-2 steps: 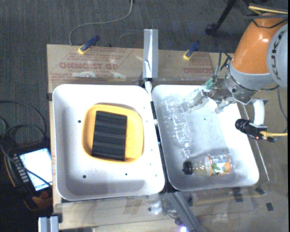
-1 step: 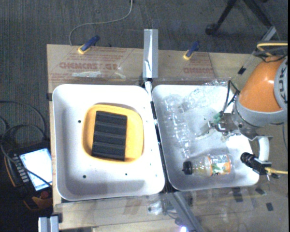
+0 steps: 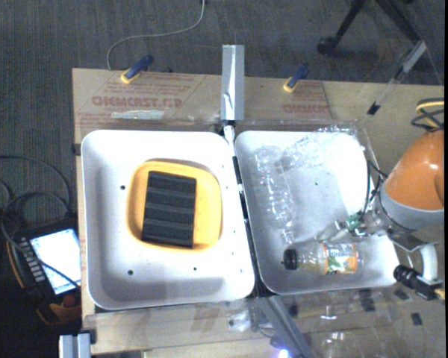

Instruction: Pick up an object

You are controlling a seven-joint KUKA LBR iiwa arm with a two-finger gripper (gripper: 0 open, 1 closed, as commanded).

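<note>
- Bottle (image 3: 322,259): lying on its side at the right bin's (image 3: 248,200) near edge, likely rolling if nudged.
- Clear plastic packaging (image 3: 284,177): lying beyond, risking a slipping grasp.
- Arm (image 3: 418,181): waiting at the right; jaw state cannot be told.
- Yellow-and-black block (image 3: 174,206): sitting in the left bin (image 3: 104,222).

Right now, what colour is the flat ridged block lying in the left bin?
Black, resting on a yellow pad: the flat ridged block, clearest in the camera view.

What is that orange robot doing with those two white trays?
The robot arm leans in from the right over the right bin, trying to pick something up. A small bottle with a black cap lies on its side there, next to some crinkly clear plastic. The left bin holds a yellow and black block. Nothing has been lifted yet.
</note>
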